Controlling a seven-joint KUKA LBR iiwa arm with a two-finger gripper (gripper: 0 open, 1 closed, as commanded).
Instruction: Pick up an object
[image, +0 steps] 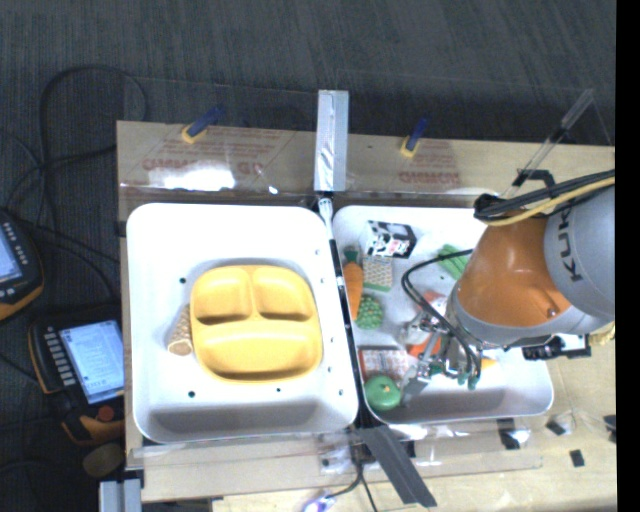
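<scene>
Hand (432, 362) hangs low in the right bin (520, 400), over clutter; I can't tell its state. Nearest pick: green ball (382, 391) at front-left corner, prob. light, smooth, apt to roll, so I'd pinch across its middle.

Grey arm (590, 250) with a broad orange band (510, 275)

The rounded grey shell carries part of a dark printed letter mark near its edge. Black and yellow cables (540, 195) loop over the top of the orange section, and thinner black, red and green wires trail around the metal claw (440, 350) below it.
</scene>
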